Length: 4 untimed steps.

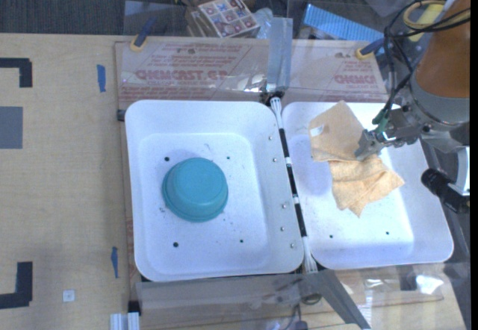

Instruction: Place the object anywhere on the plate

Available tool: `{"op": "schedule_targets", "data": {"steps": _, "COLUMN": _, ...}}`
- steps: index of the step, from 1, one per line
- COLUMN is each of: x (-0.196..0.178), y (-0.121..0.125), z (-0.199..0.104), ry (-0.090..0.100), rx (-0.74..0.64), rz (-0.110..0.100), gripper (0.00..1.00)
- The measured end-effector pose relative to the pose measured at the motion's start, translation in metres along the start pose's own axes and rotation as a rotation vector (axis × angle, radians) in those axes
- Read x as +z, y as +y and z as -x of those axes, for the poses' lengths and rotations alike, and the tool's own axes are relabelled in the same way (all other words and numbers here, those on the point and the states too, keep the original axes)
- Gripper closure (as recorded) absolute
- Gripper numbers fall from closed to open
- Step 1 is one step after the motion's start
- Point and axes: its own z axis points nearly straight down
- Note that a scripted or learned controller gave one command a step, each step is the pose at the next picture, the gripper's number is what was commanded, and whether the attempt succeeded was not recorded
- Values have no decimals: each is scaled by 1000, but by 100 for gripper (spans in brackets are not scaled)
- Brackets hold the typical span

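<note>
One claw hangs low over the right bin, reaching in from the right on the grey arm with its orange band. Its tip is down against the tan cloth, at the cloth's upper right part, and the camera cannot tell whether the claw is spread or closed, or whether any fold of cloth is caught in it. The cloth lies crumpled in the upper middle of the right bin, one corner reaching up toward the bin's far wall and another lobe spreading down and to the right across the white floor. Black and yellow cables loop above the wrist.

Just beside the right bin, sharing a middle edge with it, sits the left bin. On its floor, a little left of centre, rests a teal plate, round and domed, apparently upside down, well apart from the cloth and the claw. Small dark specks dot the floor around the plate.

Both bins stand on a light wooden worktop marked with black corner shapes and strips of blue tape. Beyond the far edge lie boxes and clutter on the floor.
</note>
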Motion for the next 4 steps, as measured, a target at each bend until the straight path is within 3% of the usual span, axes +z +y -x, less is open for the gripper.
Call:
{"op": "schedule_targets", "data": {"steps": 1, "x": 44, "y": 1, "z": -1, "ry": 1, "rx": -2, "rz": -1, "gripper": 100}}
{"op": "schedule_targets", "data": {"steps": 3, "x": 37, "y": 48, "z": -93, "ry": -2, "rx": -802, "rz": 6, "gripper": 100}}
{"op": "schedule_targets", "data": {"steps": 4, "x": 44, "y": 83, "z": -127, "ry": -4, "rx": -1197, "rz": 8, "gripper": 100}}
